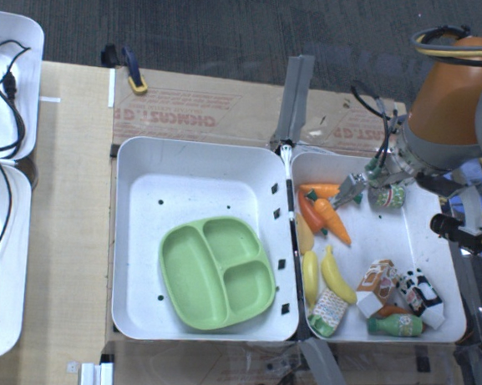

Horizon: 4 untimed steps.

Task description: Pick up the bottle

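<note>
Claw [377, 184]: at far end of right bin [437, 247]; finger state cannot be told.
Bottle [395, 325]: green, lying on its side at right bin's near right corner, beside cartons [400, 289], well apart from claw.
Left bin [134, 220]: holds green 3-compartment plate [217, 271].

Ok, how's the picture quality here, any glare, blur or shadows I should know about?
Camera view: even, soft lighting; the white bins look bright but not blown out; the green plate casts only a faint shadow; the hand and the small items around it look slightly soft; the bottle is small, its label unreadable.
</note>
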Each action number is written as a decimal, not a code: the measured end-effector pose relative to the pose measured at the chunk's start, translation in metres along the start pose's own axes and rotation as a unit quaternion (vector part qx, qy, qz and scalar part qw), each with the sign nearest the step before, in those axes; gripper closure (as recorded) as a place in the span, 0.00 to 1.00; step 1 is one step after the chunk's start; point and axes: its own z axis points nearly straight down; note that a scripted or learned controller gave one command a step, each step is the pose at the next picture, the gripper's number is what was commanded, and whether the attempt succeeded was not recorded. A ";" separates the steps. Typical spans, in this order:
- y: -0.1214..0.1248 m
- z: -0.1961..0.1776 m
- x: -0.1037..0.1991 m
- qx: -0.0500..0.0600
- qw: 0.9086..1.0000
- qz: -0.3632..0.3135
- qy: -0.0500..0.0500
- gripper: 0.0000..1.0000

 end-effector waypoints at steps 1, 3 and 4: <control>-0.062 0.049 -0.025 0.001 0.997 -0.080 0.001 0.00; -0.031 0.098 -0.123 -0.001 0.976 -0.216 0.000 0.00; -0.070 0.119 -0.052 -0.001 0.942 -0.337 0.000 0.00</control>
